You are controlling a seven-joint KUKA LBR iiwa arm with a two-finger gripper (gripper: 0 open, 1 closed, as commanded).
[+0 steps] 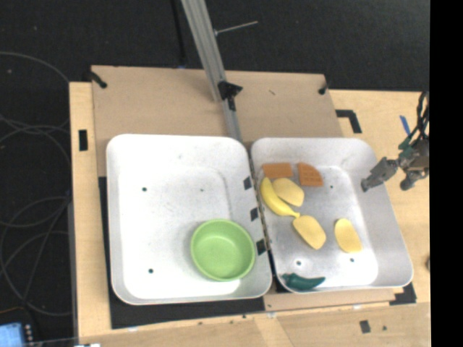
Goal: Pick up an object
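- Your nearest candidate is the yellow oval piece (pixel 348 236), lying flat on the floor of the right bin (pixel 383 215), toward its right half and a little nearer the front rim than the back.
- Its long axis runs roughly from back to front in the camera view, tipped slightly, so a grasp across its short width looks like the better bet.
- Just to its left sits a second yellow piece (pixel 309 231), angled diagonally, close but not touching it.
- Further left you've got the banana (pixel 273 199) curving along the wall between the bins, with a pale yellow lump (pixel 289 191) resting against it.
- Behind those, two orange blocks (pixel 292 172) sit side by side near the back of the bin.
- At the front edge, a dark green object (pixel 302 282) lies right against the rim; too dim to name.
- Over in the left bin (pixel 145 172), a green bowl (pixel 223 249) stands upright near the front right corner.
- Now the pincer (pixel 394 172): it hangs at the right bin's right rim, its two fingers spread apart, nothing between them.
- The key relation, then: the yellow oval lies down and to the left of the pincer in this view, toward the bin's front and inward from the rim.
- My read is you'd need to travel inward and forward before lowering; the grasp hasn't begun.
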